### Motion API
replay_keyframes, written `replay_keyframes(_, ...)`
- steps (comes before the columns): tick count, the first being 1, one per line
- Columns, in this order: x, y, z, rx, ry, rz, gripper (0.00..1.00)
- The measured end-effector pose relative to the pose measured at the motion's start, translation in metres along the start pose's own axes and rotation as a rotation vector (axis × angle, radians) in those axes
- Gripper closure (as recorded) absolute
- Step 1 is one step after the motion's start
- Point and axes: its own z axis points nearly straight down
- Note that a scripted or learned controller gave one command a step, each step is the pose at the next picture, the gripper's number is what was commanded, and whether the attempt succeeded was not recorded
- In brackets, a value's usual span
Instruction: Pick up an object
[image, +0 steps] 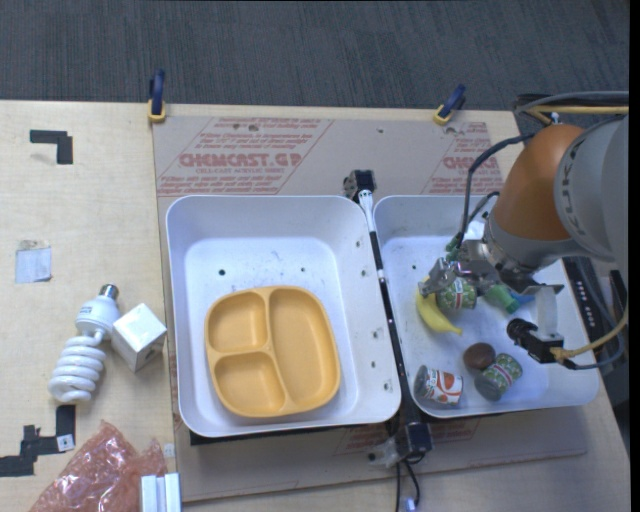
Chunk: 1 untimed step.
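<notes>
While the gripper (452, 278) hangs low over the right bin (400, 225), we see it right at a small can (459, 296) with a green, white and red label, but we cannot tell its state, since wrist and cables crowd that spot. Just beside the can lies a curved yellow banana (436, 314), smooth and plastic-looking. Nearer the front edge sit a round brown ball (479, 355), a second can (500, 375) with a green label, lying tilted, and a white-and-orange can (440, 386) on its side. Something teal (499, 296) pokes out beneath the arm, mostly hidden. We find a glossy yellow three-part tray (272, 350) in the left bin (190, 300).
</notes>
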Motion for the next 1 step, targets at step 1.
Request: replay_keyframes(1, 0.0005, -0.0017, 0.0024, 0.006, 0.001, 0.000, 0.00)
